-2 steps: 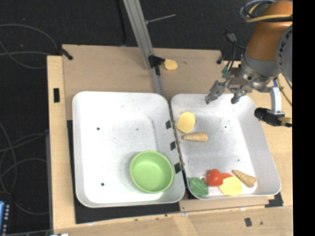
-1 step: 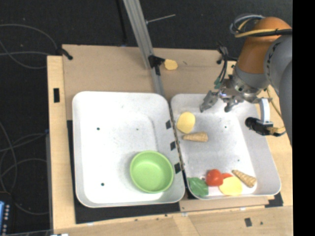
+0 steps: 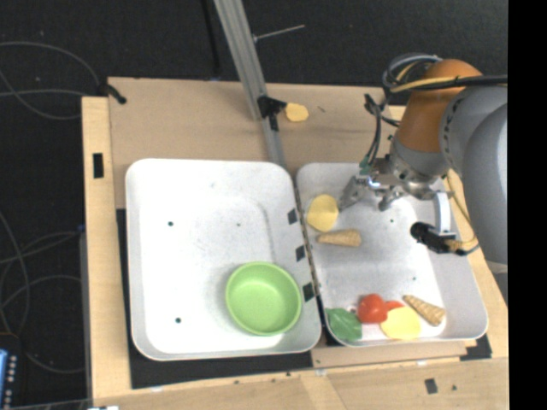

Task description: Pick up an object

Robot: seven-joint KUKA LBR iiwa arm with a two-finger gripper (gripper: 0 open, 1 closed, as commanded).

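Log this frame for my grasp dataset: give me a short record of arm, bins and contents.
arm: gripper over the right bin's far end, fingers spread, nothing between them
left bin: green bowl near its front right corner
right bin: yellow round piece, cone beside it
right bin front: green piece, red piece, yellow piece, second cone
bench: small yellow piece behind the bins

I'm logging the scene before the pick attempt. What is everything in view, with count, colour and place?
Bins: two, white, side by side on the bench.
Bowl: one, green, left bin, near front right corner.
Round piece: one, yellow, right bin, upper left.
Cones: two, tan; one below the round piece, one at front right.
Toy foods: green, red, yellow, right bin front edge.
Small piece: one, yellow, on bench behind bins.
Gripper: one, over right bin's back.
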